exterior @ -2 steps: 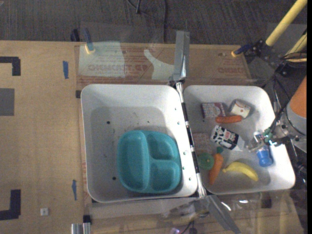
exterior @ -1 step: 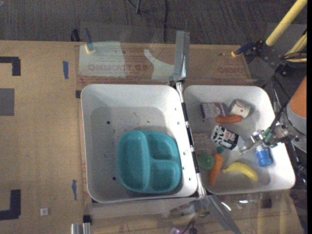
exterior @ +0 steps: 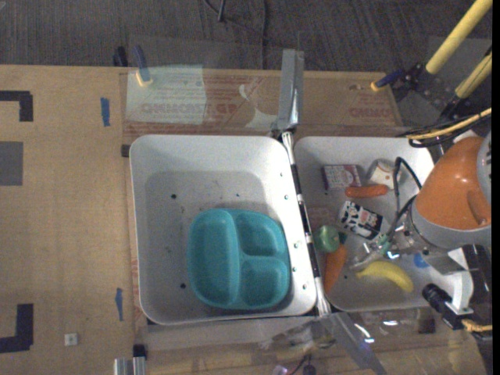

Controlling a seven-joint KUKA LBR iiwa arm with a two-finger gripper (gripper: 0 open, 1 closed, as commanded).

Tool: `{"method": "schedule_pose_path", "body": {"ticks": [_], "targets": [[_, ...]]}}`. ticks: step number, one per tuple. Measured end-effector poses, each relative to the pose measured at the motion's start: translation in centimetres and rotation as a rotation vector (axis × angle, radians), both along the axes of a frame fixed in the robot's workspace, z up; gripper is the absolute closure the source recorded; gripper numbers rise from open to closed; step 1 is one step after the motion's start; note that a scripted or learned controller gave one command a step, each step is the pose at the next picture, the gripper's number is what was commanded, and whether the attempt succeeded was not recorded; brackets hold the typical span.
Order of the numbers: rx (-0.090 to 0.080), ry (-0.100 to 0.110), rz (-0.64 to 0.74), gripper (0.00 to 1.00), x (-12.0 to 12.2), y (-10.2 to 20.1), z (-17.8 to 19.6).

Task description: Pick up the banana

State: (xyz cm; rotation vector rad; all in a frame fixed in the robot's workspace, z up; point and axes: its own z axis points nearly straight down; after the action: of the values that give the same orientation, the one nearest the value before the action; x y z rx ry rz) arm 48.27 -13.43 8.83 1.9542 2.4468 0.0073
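The banana (exterior: pixel 386 274) lies in the right bin (exterior: pixel 312 180), near its front edge, beside a carrot (exterior: pixel 334 267). The pincer (exterior: pixel 383 248) hovers just above the banana's left end; whether it is wide or narrow cannot be told. A good grasp likely needs a descent across the fruit's mid-curve, clear of the carrot. A black-and-white carton (exterior: pixel 360 219) behind bears print too small to read. Red lettering on the cardboard (exterior: pixel 195 100) of the tabletop is likewise illegible.

Evenly lit, slightly soft overhead view.
You see mild glare on the clear plastic sheet (exterior: pixel 176 92), faint shadows inside the left bin (exterior: pixel 148 158), and a blurred arm (exterior: pixel 457 194).
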Motion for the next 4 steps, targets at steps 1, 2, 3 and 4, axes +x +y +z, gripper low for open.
{"method": "schedule_pose_path", "body": {"ticks": [1, 2, 3, 4], "targets": [[-0.005, -0.007, -0.003, 1.00, 0.14, -0.21, 1.09], [-0.006, -0.007, -0.004, 0.00, 0.13, -0.26, 1.10], [-0.007, -0.009, -0.005, 1.00, 0.18, -0.33, 2.06], [-0.007, -0.009, -0.005, 0.00, 0.17, -0.34, 2.06]]}}
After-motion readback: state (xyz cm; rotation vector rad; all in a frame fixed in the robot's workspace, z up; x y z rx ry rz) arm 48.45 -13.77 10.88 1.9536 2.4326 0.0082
